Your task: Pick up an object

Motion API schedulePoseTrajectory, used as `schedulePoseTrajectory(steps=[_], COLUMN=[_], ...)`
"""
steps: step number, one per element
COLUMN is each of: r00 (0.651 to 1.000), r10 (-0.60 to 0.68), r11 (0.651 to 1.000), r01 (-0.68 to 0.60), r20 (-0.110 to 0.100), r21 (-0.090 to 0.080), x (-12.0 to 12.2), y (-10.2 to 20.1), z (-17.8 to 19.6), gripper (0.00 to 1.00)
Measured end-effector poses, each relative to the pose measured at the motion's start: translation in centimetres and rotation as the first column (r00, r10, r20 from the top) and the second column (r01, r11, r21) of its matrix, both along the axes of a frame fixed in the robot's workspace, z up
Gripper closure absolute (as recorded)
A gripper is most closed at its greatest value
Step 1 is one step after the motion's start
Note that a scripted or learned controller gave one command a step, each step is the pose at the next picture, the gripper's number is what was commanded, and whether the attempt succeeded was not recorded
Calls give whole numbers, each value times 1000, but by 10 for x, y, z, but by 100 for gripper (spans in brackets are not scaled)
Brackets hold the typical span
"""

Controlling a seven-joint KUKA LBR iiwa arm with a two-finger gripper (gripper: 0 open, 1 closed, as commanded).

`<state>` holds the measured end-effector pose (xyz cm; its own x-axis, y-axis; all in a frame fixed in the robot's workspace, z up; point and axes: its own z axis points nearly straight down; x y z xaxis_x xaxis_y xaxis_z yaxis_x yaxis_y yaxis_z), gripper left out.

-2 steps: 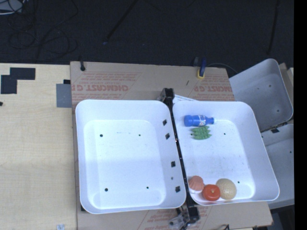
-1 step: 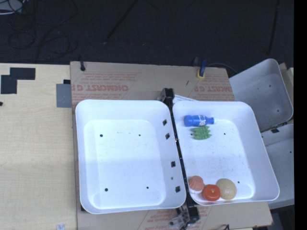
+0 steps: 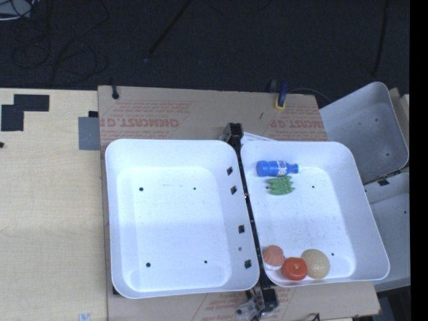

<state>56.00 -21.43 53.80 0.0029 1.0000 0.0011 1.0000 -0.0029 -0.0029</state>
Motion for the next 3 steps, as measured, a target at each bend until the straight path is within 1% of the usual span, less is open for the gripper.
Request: schedulePoseTrajectory(steps=[1,2,3], r00=[1000,1000,1000], r10=[0,2,2], r11=[1000,1000,1000], r01=[0,-2,-2], r20=[0,0,1], r21=[0,0,0], x=[-32,-53,-82], y=[0,1,2], z=[0,0,0], gripper=[100,100,100])
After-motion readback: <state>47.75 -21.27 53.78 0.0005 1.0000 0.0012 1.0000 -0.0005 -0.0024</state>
